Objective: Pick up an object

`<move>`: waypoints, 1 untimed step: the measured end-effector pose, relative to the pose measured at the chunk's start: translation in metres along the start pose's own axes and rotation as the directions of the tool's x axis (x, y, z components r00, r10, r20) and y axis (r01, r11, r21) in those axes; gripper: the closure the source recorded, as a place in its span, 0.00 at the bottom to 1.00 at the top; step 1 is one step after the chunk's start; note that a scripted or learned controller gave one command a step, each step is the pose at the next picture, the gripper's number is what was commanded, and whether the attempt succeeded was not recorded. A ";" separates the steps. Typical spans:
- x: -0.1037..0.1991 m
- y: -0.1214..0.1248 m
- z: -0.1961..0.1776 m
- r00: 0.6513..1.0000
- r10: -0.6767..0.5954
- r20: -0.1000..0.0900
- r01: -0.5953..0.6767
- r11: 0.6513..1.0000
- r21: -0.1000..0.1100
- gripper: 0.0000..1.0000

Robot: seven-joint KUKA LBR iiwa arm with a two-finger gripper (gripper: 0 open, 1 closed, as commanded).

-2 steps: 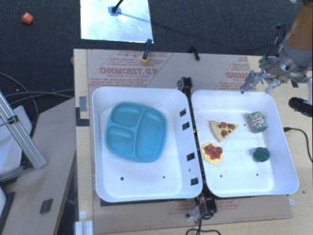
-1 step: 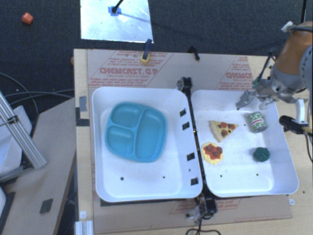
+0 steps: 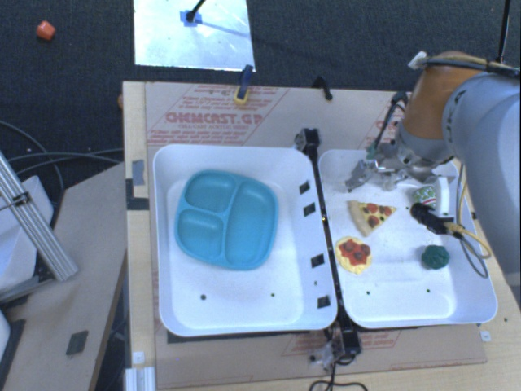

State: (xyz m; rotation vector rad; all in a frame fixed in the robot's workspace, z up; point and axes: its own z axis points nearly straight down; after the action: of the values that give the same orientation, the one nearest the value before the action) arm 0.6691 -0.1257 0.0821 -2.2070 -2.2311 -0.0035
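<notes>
Bins are seen side by side on the tabletop (image 3: 203, 108), which is covered by a printed cardboard sheet. The left bin (image 3: 244, 300) carries a blue divided plate (image 3: 226, 219), set toward its far left corner. The right bin (image 3: 407, 300) carries several small toys. A toy pizza slice (image 3: 371, 215) lies near the middle of this bin, and a round toy pizza (image 3: 354, 253) lies just nearer the front edge, close to the divider between the bins. A dark green lump (image 3: 435, 257) is placed by the right edge. A small white and green object (image 3: 425, 195) rests near the far right corner, partly hidden, and cannot be identified more closely.

The arm (image 3: 476, 129) is extended in from the right over the far edge of the right bin. The hand (image 3: 364, 172) is lowered near the far left corner of that bin, just beyond the pizza slice and apart from it. Nothing is seen between its fingers; how far they are spread cannot be told. A black cable end (image 3: 427, 217) hangs beside the arm over the bin's right part.
</notes>
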 end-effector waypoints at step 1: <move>0.036 -0.068 -0.002 1.000 0.009 0.001 -0.009 1.000 0.004 0.00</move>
State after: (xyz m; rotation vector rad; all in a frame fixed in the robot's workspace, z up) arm 0.6011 -0.0909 0.0842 -2.2160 -2.2198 0.0022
